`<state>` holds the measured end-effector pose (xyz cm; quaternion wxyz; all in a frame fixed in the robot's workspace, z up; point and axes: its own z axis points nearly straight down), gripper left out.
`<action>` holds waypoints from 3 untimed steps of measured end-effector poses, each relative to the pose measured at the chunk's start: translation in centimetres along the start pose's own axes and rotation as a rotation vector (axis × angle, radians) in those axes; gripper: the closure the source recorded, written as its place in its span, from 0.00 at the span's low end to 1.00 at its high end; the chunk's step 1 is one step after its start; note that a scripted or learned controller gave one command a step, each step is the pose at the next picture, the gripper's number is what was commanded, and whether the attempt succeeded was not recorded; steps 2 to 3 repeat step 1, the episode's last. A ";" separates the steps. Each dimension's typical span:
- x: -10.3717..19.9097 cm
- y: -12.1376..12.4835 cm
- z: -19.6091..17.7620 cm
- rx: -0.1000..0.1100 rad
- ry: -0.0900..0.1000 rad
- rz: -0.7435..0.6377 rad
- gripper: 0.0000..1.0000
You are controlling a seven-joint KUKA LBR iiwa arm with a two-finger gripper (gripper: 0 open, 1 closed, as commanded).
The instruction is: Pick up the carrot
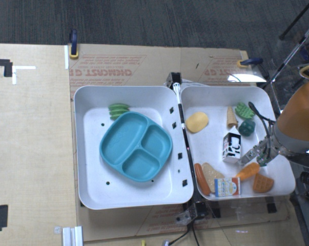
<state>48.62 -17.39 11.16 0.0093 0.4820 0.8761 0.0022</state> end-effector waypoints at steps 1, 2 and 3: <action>-0.2 0.2 -0.9 -0.004 -0.005 0.001 1.00; -0.2 0.2 -0.9 -0.004 -0.005 0.001 1.00; -0.2 0.2 -0.9 -0.004 -0.005 0.001 1.00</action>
